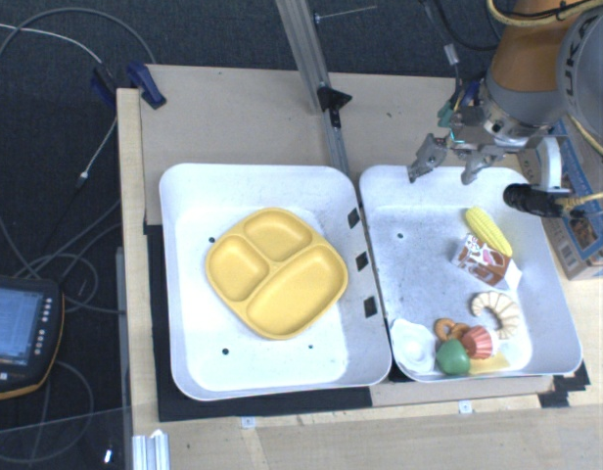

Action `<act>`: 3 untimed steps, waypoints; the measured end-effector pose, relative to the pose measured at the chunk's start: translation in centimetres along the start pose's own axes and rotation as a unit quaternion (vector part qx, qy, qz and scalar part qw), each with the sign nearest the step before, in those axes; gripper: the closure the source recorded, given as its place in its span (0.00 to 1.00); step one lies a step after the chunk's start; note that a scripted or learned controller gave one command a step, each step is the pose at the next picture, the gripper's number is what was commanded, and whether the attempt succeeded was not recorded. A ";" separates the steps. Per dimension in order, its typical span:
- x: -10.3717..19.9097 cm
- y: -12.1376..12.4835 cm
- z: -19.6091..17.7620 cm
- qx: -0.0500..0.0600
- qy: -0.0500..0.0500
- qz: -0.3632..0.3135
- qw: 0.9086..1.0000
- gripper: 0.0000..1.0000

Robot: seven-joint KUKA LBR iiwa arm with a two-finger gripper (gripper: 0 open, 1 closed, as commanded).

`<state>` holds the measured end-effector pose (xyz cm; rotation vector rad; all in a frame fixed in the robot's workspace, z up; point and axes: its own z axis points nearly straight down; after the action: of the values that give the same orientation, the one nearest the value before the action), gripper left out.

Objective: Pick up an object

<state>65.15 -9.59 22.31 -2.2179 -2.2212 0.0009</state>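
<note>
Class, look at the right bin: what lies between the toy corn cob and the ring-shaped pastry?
In the camera view, a small brown-and-white packet lies between the corn cob and the pastry, touching the cob's lower end.

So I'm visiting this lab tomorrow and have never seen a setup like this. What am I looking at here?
One camera looks down at a slant on a bench with two shallow white bins. The grey and orange machine at upper right is a robot arm; its gripper, two open fingers, hangs over the far edge of the right bin and holds nothing. That bin holds toy foods: a corn cob, a small packet, a ring pastry and a green fruit. The left bin holds a yellow divided plate.
</note>
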 end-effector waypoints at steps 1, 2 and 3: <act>0.0 0.0 0.0 0.000 0.000 0.000 1.000 0.00; -0.5 -0.4 6.1 0.003 0.000 0.001 1.000 0.00; -1.2 -1.2 12.0 0.004 0.000 0.001 1.000 0.00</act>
<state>63.97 -10.74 10.33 -2.2165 -2.2154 0.0088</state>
